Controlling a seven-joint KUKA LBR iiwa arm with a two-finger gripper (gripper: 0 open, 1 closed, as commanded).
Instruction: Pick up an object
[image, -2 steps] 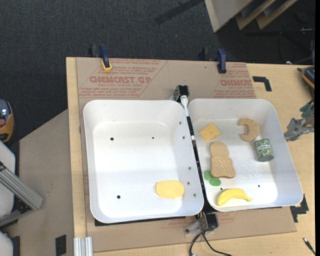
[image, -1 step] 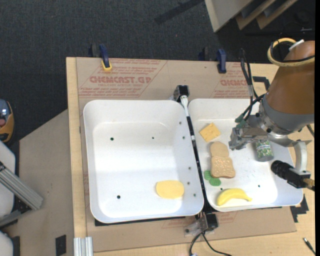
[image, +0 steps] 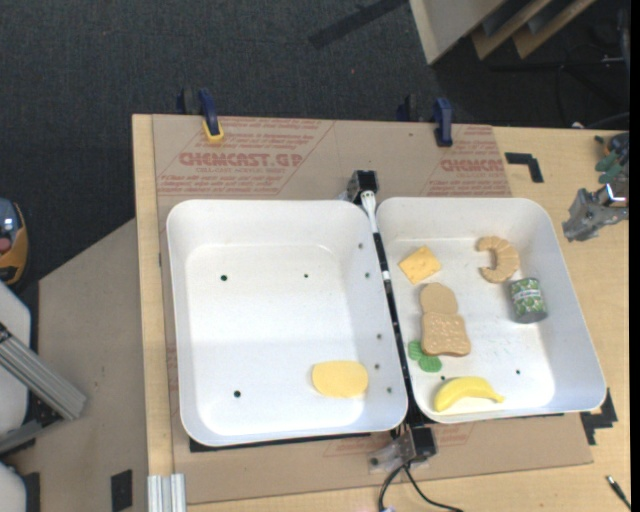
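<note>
I see the gripper (image: 598, 205) at right edge, off the right bin (image: 560, 300); can't tell its jaws. Banana (image: 466, 393) lies near the bin's front.

left bin (image: 200, 300) mostly open, right bin (image: 560, 330) crowded

Dark carpet (image: 150, 60) around wooden bench (image: 320, 150)

Grey metal tool (image: 597, 208), teal-green bits above
</note>
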